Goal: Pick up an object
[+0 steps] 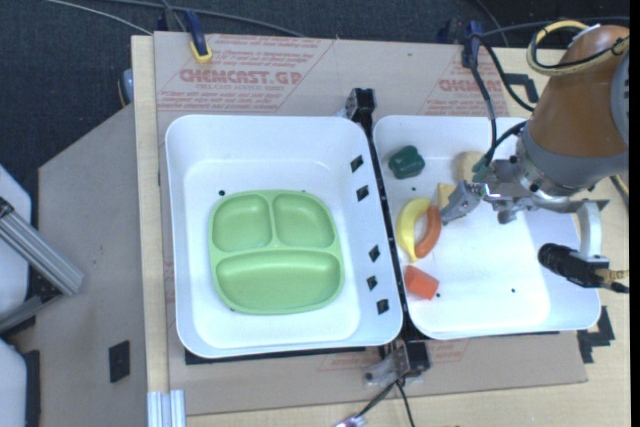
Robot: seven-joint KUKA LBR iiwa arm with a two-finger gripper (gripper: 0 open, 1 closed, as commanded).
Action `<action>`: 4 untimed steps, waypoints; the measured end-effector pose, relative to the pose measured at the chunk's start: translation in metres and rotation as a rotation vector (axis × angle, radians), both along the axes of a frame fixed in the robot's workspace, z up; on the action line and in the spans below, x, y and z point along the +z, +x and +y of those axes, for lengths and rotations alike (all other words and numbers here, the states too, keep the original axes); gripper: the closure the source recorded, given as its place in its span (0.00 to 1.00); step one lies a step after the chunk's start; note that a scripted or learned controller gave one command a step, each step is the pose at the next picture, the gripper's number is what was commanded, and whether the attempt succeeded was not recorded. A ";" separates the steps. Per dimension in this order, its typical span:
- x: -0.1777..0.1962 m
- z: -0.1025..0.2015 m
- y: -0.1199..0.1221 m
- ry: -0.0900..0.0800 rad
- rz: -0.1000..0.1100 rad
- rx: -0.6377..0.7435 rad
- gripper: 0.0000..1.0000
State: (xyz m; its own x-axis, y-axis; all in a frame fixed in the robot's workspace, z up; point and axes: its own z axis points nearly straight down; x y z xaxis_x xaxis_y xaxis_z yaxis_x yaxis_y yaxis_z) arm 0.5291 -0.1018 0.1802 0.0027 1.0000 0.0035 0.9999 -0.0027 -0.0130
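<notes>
Dark floor w/ loose cables surrounds the counter [250, 65], a cardboard-topped board carrying two white bins.

Candidate objs all sit in the right bin [500, 310], along its left side: yellow banana-like piece [411, 220] w/ an orange curved piece [430, 233] tucked against its right edge, long axes running roughly top-to-bottom of the view. Below them, apart, a small orange-red chunk [421, 284]; above, a dark green lump [406, 161]; a pale piece [466, 165] near the wrist.

Gripper [456, 206] low over the bin, just right of the yellow/orange pair, nothing seen between the fingers. Finger spread: can't tell (tips blur against the white floor).

Key relation: the yellow/orange pair lies directly left of the tips, nearest target. Judgement: short leftward shift, then descend.

Left bin [190, 245] holds a green divided tray [276, 250], well apart from the arm.
</notes>
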 end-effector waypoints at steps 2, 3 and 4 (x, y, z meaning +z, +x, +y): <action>-0.039 -0.002 0.008 -0.001 -0.007 0.002 0.00; -0.092 -0.001 0.007 -0.001 -0.006 0.002 0.00; -0.078 -0.002 0.009 -0.002 -0.013 0.001 1.00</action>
State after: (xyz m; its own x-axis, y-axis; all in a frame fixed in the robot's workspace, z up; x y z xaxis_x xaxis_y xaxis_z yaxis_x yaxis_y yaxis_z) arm 0.5379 -0.1036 0.1023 0.0019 1.0000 0.0018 1.0000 -0.0019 -0.0002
